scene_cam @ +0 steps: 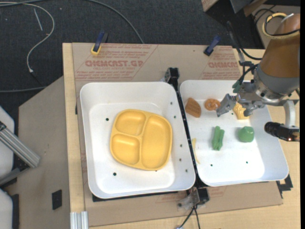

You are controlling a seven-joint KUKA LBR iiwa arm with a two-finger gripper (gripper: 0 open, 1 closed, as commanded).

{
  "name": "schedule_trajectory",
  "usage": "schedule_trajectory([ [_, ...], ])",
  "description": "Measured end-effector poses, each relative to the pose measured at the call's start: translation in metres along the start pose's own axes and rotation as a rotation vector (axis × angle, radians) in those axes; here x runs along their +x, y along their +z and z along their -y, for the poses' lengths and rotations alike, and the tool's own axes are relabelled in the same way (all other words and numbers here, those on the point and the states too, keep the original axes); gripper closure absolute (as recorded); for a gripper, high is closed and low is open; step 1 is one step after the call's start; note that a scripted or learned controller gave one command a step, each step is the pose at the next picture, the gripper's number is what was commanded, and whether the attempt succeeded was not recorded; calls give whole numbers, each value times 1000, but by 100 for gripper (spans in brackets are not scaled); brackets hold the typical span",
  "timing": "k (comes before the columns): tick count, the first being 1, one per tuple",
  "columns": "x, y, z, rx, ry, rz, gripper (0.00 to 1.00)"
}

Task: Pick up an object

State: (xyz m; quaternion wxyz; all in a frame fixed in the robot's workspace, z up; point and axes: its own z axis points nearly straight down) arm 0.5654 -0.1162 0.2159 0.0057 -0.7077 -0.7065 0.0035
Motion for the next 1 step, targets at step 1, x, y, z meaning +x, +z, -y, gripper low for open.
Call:
schedule_trajectory([
  [1, 0, -6, -2, -11, -2, 2, 0],
])
